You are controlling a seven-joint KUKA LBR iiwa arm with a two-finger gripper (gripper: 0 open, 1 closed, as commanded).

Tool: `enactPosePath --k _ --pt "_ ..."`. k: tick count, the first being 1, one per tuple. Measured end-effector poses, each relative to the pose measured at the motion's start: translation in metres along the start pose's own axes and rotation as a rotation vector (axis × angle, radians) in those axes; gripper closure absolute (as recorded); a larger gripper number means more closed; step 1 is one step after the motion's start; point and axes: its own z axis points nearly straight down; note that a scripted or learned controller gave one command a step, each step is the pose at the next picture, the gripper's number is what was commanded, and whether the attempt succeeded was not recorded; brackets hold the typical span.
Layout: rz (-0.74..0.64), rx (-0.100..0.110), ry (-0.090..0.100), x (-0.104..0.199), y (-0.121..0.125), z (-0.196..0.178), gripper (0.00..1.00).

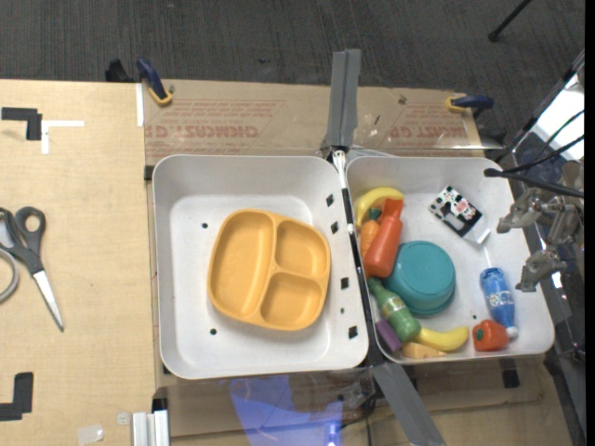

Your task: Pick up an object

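Observation:
The right bin [437,170] holds several objects. A teal bowl [423,275] sits in its middle, and an orange bottle [383,240] leans beside it. A yellow banana [381,198] lies behind the bottle, a green toy [395,309] in front of it. A second banana [439,339] lies at the front. A red toy [490,335], a blue bottle [497,295] and a black-and-white box [456,210] lie on the right side. My gripper [526,247] hangs over the bin's right rim, open, with nothing between its fingers. It is just right of the blue bottle.
The left bin [177,249] holds an orange divided plate [270,269]. Scissors [33,258] lie on the wooden bench at far left. Blue clamps [153,80] pin the cardboard behind the bins. A grey divider strip [342,100] runs between the bins.

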Motion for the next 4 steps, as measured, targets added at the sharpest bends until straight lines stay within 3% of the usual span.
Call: enactPosePath --k 1,2,3,4 --pt "-0.006 0.0 0.001 0.023 -0.031 0.139 0.0" --pt "-0.251 -0.001 0.0 -0.004 0.062 0.176 0.0" --pt "-0.345 0.002 -0.005 -0.083 -0.002 0.157 0.0" --pt "-0.191 0.001 -0.006 -0.105 -0.015 0.174 0.0"
